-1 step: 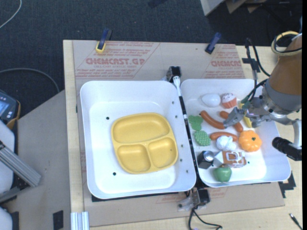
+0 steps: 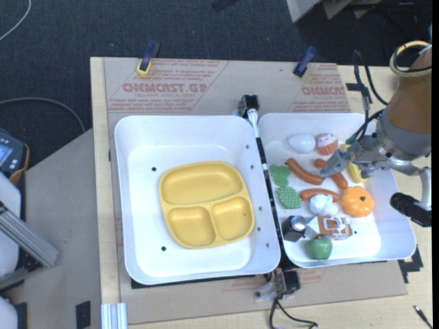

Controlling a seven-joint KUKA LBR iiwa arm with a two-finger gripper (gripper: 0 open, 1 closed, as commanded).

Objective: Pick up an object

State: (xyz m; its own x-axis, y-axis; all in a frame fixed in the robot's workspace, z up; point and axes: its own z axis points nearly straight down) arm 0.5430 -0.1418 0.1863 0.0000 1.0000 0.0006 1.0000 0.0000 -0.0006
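Note:
The right bin [image 2: 391,242] holds several toy foods: a white egg [image 2: 300,142], a cupcake [image 2: 327,142], a red sausage [image 2: 304,171], a green leaf [image 2: 279,175], a bumpy green piece [image 2: 289,197], an orange pumpkin [image 2: 357,201] and a green apple [image 2: 319,247]. My gripper [image 2: 338,162] reaches in from the right and hangs low over the bin's upper middle. It sits just above small orange pieces [image 2: 341,181], right of the sausage and below the cupcake. A yellow piece [image 2: 354,172] lies just beside it. Nothing is seen held.
The left bin [image 2: 137,156] carries a yellow divided plate [image 2: 206,203]. A black and silver item [image 2: 295,226] and a small orange-and-white box [image 2: 336,227] lie near the right bin's front. A black divider [image 2: 259,157] runs between the bins. Clamps [image 2: 145,59] hold the board's far edge.

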